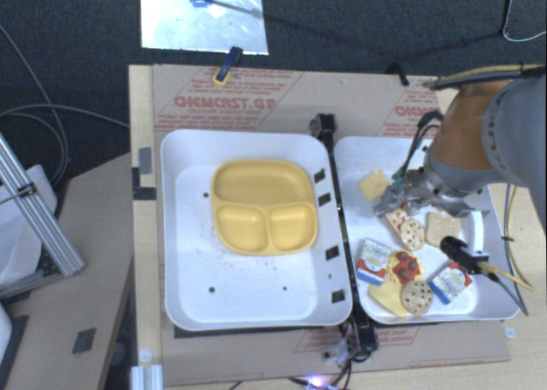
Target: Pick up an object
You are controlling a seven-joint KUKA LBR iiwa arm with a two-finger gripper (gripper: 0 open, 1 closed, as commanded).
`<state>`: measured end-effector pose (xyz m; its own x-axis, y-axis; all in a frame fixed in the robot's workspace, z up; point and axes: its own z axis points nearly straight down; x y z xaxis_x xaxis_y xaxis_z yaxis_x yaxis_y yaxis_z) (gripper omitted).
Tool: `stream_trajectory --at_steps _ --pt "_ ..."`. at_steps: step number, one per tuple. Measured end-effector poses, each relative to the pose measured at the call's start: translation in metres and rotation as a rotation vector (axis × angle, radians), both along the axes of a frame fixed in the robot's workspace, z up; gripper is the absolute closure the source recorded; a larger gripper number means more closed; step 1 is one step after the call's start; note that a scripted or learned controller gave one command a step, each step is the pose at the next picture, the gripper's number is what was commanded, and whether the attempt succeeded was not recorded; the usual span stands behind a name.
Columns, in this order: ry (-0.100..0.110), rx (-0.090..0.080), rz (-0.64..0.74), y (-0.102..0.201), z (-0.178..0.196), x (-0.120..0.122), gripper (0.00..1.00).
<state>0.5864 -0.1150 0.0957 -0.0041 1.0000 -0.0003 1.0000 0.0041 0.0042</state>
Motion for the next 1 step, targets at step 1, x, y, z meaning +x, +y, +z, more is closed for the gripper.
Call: stream_trajectory --at_steps 1 --pt "-0.006 0.003 0.006 0.0668 0.0940 -0.0130 1.00"
